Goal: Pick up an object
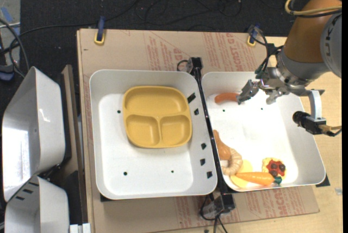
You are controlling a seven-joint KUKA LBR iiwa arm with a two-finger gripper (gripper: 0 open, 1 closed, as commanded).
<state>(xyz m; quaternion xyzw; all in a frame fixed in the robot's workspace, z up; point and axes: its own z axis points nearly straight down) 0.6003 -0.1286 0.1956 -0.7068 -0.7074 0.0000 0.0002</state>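
In the right bin (293, 134) a small orange-red sausage (225, 98) lies near the back left wall. At the front of that bin sit a tan croissant-like piece (228, 156), an orange carrot (254, 177) and a yellow toy with red and green bits (274, 166). My gripper (260, 94) hangs over the back of the right bin, just right of the sausage. It is open, its two fingers spread with nothing between them.
A yellow divided plate (157, 117) lies in the left bin (106, 139). Both bins rest on a cardboard sheet (163, 47). Another white bin (30, 118) stands off the bench at the left. The arm's grey body and orange band (315, 25) come in from the right.
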